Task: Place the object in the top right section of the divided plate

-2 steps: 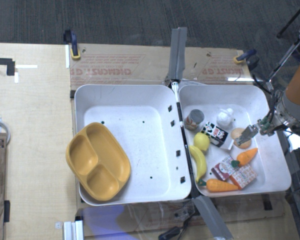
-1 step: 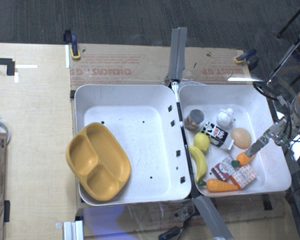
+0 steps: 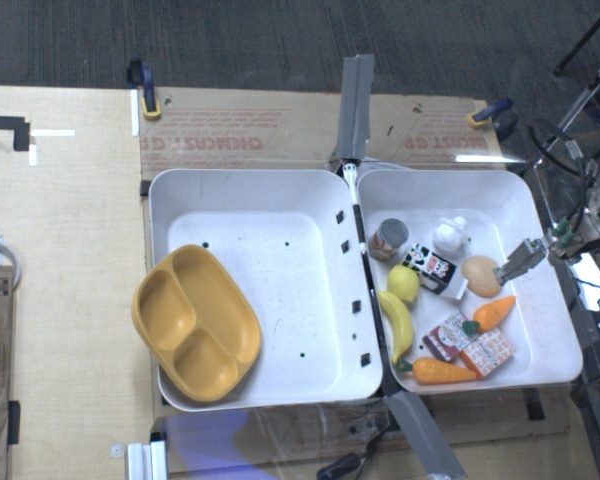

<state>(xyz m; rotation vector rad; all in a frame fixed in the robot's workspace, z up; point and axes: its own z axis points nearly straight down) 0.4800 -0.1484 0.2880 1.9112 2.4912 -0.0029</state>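
Observation:
A yellow divided plate point(image 3: 195, 323) with three sections lies at the front left of the left bin point(image 3: 280, 208). Nothing lies in its sections. At the right side of the right bin point(image 3: 520, 193), my gripper point(image 3: 516, 263) reaches in low from the right, its tip right beside a tan egg-shaped object point(image 3: 481, 276). I cannot tell whether it touches that object. Nothing is seen held in the gripper.
The right bin also holds a small can point(image 3: 390, 236), a white lump point(image 3: 450, 234), a cow-patterned carton point(image 3: 432, 268), a lemon point(image 3: 403, 284), a banana point(image 3: 398, 323), two carrots point(image 3: 493, 313) point(image 3: 443, 371) and two small boxes point(image 3: 470, 346). A raised divider point(image 3: 355, 238) separates the bins.

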